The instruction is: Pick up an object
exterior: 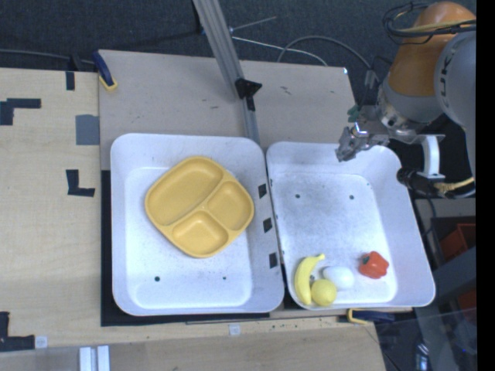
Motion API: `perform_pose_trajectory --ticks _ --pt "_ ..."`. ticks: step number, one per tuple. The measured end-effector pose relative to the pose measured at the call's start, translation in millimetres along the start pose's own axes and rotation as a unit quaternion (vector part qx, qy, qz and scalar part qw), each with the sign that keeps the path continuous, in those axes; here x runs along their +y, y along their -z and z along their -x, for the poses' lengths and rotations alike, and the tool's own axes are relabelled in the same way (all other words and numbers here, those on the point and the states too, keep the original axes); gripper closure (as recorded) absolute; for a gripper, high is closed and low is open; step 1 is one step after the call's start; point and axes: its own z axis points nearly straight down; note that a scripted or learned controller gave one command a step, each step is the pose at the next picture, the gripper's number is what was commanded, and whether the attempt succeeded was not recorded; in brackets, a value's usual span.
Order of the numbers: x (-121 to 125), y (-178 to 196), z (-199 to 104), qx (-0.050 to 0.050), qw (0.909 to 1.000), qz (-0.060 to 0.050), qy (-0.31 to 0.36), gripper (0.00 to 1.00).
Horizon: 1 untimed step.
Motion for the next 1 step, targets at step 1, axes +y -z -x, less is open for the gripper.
perform_pose_trajectory --ticks 1 --pt "-2.3 44.6 4.2 0.0 1.0 0.0 -0.001 1.0"
